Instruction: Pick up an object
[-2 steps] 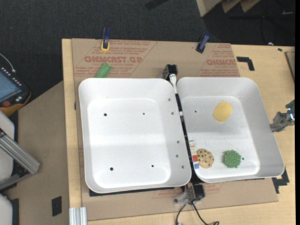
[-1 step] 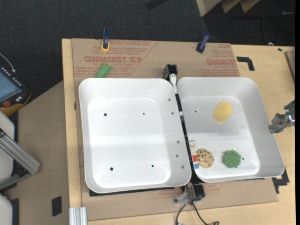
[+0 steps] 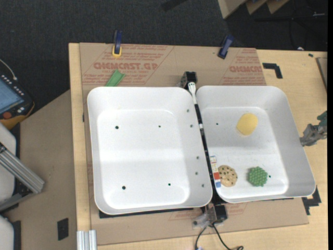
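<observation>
- Grey gripper [image 3: 312, 133] sits at the right white bin's [image 3: 270, 100] right edge; little of it shows, finger state cannot be told.
- Round yellow ball [image 3: 247, 124] lies mid-bin.
- Tan speckled cookie [image 3: 227, 175] and green bumpy ball [image 3: 257, 176] lie near its front edge.

My bench's brown board [image 3: 171, 61] carries red print reading "CHEMCAST", then letters like "G.P", above the left bin [image 3: 143, 147]; it repeats partly above the right bin [image 3: 244, 139], too blurred to read.

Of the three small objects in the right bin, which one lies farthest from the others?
The yellow round object: it lies alone higher up, while the cookie and green object lie near the bottom rim.
</observation>
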Motion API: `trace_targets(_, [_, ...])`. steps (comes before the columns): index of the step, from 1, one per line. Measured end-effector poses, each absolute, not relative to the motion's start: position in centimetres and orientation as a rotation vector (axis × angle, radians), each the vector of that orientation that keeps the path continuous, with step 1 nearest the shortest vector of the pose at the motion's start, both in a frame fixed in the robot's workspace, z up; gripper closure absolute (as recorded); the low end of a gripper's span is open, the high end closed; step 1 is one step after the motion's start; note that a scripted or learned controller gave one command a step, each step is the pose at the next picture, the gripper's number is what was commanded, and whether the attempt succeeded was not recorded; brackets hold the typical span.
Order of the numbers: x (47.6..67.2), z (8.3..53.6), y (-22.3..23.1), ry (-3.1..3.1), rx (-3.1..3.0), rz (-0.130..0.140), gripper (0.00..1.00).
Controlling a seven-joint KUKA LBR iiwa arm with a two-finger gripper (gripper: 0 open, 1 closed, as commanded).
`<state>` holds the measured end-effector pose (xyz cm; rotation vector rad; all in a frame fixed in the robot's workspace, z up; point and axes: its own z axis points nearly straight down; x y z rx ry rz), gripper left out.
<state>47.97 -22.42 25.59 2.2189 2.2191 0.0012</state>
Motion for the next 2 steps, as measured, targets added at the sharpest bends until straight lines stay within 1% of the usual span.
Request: trace_targets(2, [47.93, 25.21, -22.39, 2.221, 2.222, 0.000, 1.00])
